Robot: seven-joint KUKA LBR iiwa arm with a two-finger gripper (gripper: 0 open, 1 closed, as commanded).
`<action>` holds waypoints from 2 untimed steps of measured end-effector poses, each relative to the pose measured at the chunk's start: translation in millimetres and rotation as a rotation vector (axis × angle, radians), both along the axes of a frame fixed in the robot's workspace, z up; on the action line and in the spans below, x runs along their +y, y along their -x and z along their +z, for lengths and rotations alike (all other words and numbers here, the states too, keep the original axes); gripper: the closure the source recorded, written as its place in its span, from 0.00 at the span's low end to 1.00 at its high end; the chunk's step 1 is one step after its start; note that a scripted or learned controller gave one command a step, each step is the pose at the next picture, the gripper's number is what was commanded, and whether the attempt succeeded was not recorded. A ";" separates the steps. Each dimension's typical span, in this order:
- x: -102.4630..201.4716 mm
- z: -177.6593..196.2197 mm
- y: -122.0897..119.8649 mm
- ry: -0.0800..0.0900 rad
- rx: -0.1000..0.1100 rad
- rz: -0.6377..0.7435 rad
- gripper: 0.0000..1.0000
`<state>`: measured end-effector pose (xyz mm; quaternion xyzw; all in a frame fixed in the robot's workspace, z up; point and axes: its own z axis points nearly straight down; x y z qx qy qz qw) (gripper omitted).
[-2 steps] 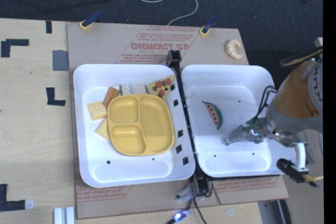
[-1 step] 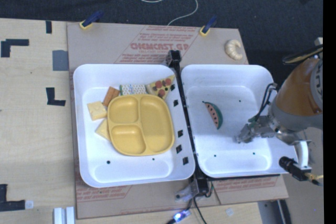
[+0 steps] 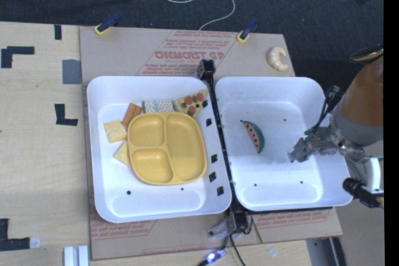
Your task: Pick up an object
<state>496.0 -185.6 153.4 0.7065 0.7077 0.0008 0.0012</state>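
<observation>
A pale wooden bench (image 3: 37, 152) with black tape marks carries a brown cardboard sheet (image 3: 181, 56), clipped at its far edge by two blue and yellow clamps (image 3: 107, 23). Beyond the bench lies dark carpet, with a thin white cable (image 3: 199, 0) looping across it. Two shallow white bins sit side by side on the cardboard.

The end effector (image 3: 300, 152) hangs low inside the right bin (image 3: 274, 193), near that bin's right wall, below the grey arm (image 3: 358, 128) with its orange band. Whether its fingers are apart or closed cannot be told here; nothing is seen between them.

To the left of the end effector, apart from it and on the same bin's floor, lies a watermelon slice toy (image 3: 254, 135): a small curved piece, red flesh with dark seeds and a green rind along its right edge.

Farther left, the left bin (image 3: 149, 209) holds a yellow divided plate (image 3: 167, 147) with small food toys (image 3: 115, 131) tucked around its upper and left sides. A pale croissant toy (image 3: 278, 59) rests on the cardboard beyond the right bin.
</observation>
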 end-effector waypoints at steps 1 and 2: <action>4.0 61.9 -3.1 0.001 0.000 0.000 1.00; 4.7 71.3 -3.6 -0.001 0.003 0.000 1.00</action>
